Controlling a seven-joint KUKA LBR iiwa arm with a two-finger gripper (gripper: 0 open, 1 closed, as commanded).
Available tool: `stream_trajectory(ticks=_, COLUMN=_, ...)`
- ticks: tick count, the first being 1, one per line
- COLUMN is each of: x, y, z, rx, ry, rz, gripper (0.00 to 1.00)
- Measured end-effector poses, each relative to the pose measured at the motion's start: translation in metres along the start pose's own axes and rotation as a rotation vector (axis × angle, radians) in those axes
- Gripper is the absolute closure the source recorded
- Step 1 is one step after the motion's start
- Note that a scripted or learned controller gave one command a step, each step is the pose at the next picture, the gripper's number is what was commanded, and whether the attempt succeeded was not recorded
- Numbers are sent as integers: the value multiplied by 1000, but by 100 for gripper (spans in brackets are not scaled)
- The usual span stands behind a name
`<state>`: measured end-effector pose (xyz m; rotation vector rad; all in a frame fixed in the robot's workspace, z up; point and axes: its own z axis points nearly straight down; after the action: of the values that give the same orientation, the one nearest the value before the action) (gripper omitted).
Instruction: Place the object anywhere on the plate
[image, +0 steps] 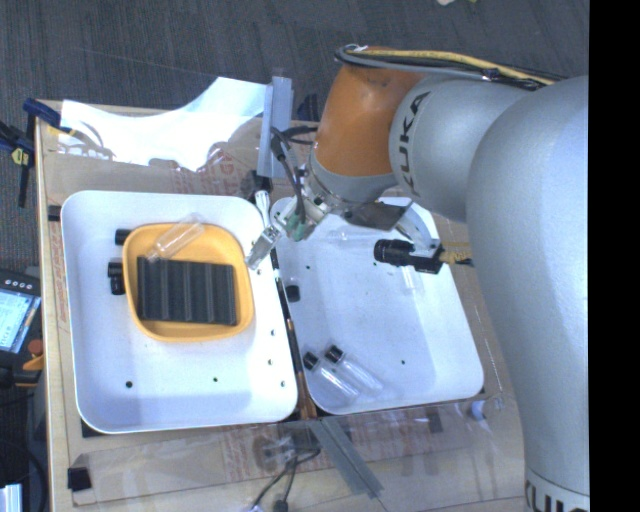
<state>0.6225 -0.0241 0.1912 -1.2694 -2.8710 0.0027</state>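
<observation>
We look down on the counter with its two white bins side by side. In the left bin sits a yellow plate with rounded corners, and on it lies a dark ribbed block that covers most of the plate's middle. A clear tube rests tilted on the plate's upper rim, touching the yellow edge just above the block.

The arm comes in from the right, its orange band above the wrist. The tool hangs over the seam between the two bins, near the plate's upper right corner. We cannot tell how far its fingers stand apart, and we see nothing clearly between them.

In the right bin two clear vials with black caps lie close together near the lower left corner, and a small dark piece lies near the bin's left wall.
</observation>
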Motion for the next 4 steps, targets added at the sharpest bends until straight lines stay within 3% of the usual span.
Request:
stream_trajectory(ticks=1, x=117, y=89, z=-41, rx=-2, ry=-1, rz=-112, gripper=0)
stream_trajectory(ticks=2, x=153, y=114, z=-24, rx=1, ry=0, rz=-377, gripper=0)
stream_trajectory(ticks=3, x=177, y=153, z=-3, rx=-3, ry=-4, rz=-731, gripper=0)
stream_trajectory(ticks=4, x=187, y=153, z=-9, rx=-2, ry=-3, rz=-741, gripper=0)
